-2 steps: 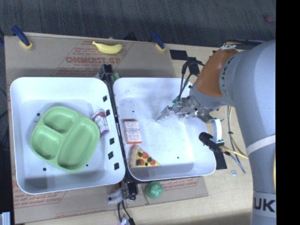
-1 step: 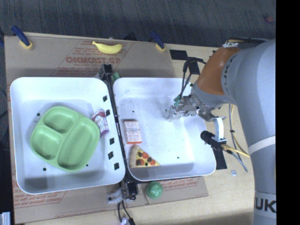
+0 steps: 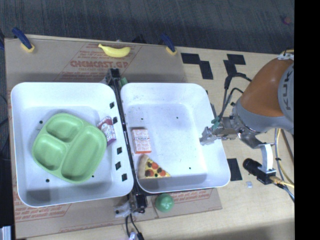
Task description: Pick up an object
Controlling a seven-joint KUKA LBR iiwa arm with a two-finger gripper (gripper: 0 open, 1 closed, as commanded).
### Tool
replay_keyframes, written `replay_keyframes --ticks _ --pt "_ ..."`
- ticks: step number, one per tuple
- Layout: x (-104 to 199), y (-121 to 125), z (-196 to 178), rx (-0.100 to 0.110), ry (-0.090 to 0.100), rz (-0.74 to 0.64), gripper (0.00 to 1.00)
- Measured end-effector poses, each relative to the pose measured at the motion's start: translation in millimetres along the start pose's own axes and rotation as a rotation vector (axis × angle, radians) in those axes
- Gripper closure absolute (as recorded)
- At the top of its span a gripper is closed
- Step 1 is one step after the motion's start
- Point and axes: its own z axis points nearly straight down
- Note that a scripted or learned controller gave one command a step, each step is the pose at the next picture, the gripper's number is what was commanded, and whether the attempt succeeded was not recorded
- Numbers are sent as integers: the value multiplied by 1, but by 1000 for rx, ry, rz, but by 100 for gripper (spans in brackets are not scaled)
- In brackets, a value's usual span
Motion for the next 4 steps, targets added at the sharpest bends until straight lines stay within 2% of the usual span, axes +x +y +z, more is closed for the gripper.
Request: replay_keyframes --ticks 1,3,4 --pt "0 0 1 1 1 -1 0" --pt "0 0 1 1 1 -1 0" --pt "7 52 79 4 0 -4 0"
